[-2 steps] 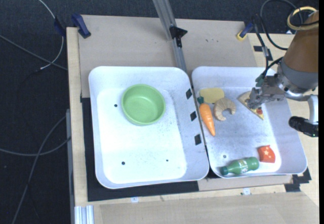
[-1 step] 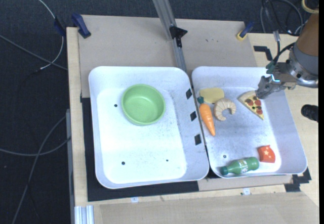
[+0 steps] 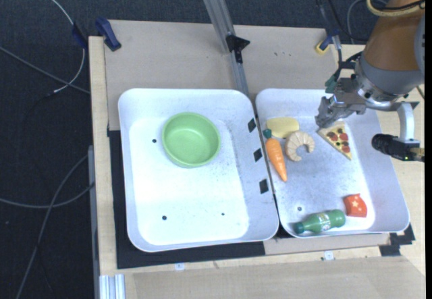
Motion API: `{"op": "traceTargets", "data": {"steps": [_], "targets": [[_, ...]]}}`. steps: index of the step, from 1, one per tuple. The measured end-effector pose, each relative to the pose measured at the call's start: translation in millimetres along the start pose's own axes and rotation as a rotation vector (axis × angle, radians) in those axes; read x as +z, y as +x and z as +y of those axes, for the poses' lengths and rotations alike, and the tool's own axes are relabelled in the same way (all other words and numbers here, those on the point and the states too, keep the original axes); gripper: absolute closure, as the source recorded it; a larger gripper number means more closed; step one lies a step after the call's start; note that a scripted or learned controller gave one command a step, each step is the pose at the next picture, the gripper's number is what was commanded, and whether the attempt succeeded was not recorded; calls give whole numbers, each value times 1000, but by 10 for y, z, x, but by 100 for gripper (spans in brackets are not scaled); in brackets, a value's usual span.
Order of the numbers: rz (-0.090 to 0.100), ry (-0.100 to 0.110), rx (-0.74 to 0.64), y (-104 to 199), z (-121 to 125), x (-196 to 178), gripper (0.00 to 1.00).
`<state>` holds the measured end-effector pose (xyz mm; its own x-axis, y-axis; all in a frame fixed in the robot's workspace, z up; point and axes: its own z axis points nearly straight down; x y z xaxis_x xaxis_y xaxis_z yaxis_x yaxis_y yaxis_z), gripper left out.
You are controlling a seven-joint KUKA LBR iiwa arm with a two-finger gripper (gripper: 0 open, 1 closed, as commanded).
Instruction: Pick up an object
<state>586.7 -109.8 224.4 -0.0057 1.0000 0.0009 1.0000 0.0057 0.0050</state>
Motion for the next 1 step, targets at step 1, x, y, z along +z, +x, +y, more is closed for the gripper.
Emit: {"op": "traceTargets", "data": {"steps": [1], "targets": [[3, 1, -1, 536, 89, -138, 100]]}}
